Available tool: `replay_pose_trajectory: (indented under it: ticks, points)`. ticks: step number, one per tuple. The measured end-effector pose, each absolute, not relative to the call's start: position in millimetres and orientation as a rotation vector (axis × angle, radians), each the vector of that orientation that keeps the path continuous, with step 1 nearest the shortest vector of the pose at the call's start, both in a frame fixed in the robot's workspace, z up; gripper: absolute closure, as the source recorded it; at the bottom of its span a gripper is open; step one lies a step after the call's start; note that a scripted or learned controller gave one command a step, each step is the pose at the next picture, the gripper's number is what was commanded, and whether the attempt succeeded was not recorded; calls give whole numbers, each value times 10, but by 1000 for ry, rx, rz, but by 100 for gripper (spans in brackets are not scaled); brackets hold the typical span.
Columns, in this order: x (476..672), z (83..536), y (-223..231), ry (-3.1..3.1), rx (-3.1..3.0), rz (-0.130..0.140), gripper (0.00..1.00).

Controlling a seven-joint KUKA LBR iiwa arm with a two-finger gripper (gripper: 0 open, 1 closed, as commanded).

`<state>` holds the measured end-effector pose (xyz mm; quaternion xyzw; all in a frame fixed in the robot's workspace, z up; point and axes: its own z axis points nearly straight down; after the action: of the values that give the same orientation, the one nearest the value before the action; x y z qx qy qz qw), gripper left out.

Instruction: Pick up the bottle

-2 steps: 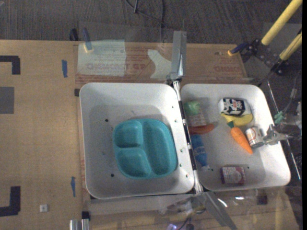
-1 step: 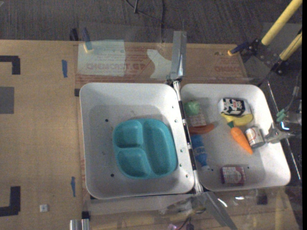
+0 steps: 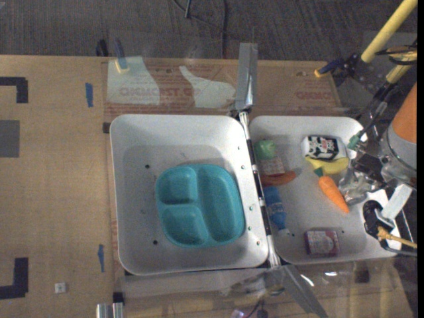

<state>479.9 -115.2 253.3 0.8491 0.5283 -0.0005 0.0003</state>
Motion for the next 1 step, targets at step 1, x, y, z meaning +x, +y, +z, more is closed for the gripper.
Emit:
replay_pose_trajectory:
  ticks: [1]
  points:
    - [5338, 2903, -358, 1859, 2531, -1, 100]
